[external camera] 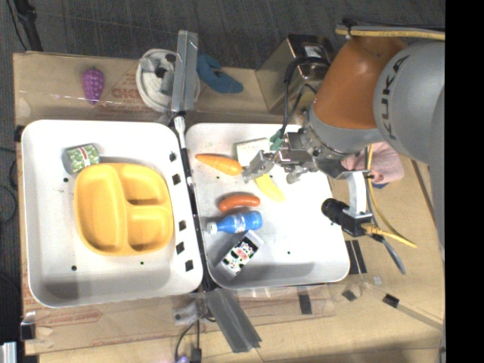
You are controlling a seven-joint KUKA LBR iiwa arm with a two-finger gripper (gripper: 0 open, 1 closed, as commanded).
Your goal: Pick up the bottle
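Note:
The bottle point(236, 222) is blue with a pale cap end pointing left. It lies on its side near the front left of the right bin point(318, 255). My gripper point(274, 171) hovers over the middle of that bin, behind and to the right of the bottle and apart from it. It stands open above a yellow banana-like piece point(271, 188), with nothing held between its fingers.
Around the bottle lie a red sausage point(238, 201) just behind it, a carrot point(218, 163) further back and a black patterned box point(240, 253) in front. The left bin point(45, 263) holds a yellow divided plate point(125, 206) and a green can point(81, 157).

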